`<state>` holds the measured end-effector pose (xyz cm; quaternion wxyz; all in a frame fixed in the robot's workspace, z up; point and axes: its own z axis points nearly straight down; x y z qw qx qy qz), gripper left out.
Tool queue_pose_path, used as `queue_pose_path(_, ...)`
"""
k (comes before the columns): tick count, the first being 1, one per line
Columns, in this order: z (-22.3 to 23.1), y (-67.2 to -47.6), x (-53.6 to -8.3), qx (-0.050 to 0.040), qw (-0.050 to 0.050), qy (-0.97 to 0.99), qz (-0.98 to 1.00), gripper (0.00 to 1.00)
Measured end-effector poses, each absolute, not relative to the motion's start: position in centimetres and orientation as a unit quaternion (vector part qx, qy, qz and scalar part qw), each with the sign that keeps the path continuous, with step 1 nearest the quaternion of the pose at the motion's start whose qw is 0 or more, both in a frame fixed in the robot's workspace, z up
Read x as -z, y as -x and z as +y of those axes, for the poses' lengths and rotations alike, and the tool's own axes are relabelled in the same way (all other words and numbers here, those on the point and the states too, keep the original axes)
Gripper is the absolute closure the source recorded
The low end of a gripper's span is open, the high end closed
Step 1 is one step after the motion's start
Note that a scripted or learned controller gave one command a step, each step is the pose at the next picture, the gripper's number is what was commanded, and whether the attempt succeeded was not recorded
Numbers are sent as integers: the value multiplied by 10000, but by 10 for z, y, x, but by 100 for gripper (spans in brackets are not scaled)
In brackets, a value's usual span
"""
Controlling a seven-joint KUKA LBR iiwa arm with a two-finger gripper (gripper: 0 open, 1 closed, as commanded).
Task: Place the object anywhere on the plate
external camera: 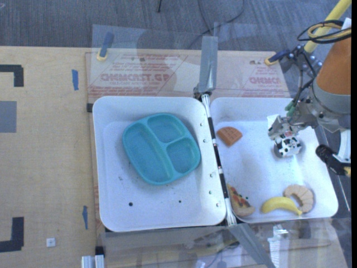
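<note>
A teal plate [161,148] with three compartments lies in the left bin [111,205], and nothing rests on it. In the right bin [251,166] my gripper [283,130] hangs low near the far right side. Directly under its tip sits a small black-and-white spotted object [289,147]. The gripper's body covers the top of that object, so contact between them is unclear.
The right bin also holds an orange bread-like slice [229,135] near its left wall, a pizza slice [240,200] at the front left, a yellow banana [281,205] and a tan croissant-like piece [300,195] at the front right. A metal divider [215,149] separates the bins.
</note>
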<state>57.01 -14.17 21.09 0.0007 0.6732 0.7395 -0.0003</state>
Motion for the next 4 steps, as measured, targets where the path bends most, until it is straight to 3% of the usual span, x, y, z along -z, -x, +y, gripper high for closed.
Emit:
queue_pose_path(1,-40,-594,-184,8,-13,-6798,7334,100)
queue_pose_path(2,41,-584,-184,9,-14,-6156,7880,100)
queue_pose_path(3,76,-642,-185,-8,16,-5353,8447,100)
queue_pose_path(4,76,-642,-185,-9,18,-5352,8447,0)
